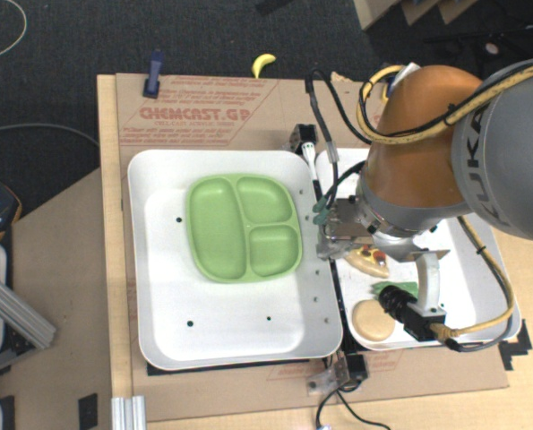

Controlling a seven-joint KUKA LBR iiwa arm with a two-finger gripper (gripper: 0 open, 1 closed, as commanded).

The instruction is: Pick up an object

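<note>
The arm [427, 150] hangs over the right bin [481, 267], hiding its fingers; their state cannot be told. A tan round object [372, 322] lies just below, the green divided plate [244, 227] left.

A yellow banana [263, 63] and a blue clip [152, 75] lie beyond the bins.

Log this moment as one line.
arm: over right bin | pincer: low by small items, state unclear | left bin: green divided plate | tan round item: right bin
</note>
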